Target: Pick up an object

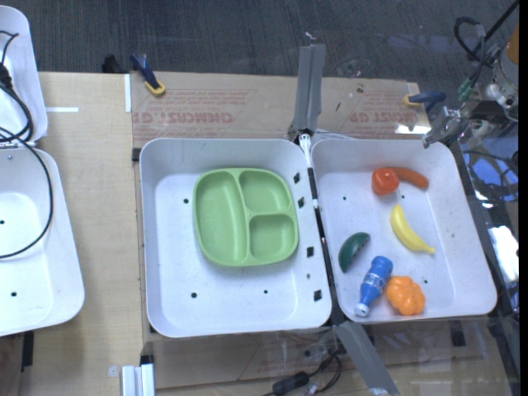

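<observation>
At upper right, beyond the right bin's (462,188) far corner, end effector (441,130) hangs; grip state unclear. Nearest target: orange-red toy (388,180), down-left inside the bin, long axis crosswise; yellow banana (410,229) past it.

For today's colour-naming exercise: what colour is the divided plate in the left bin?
Light green: the divided plate shows best in the camera view.

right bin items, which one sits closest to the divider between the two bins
The dark green piece, lying left of the blue bottle and nearest the right bin's left wall. The banana, the orange fruit and the red-orange pieces sit further right.
</observation>
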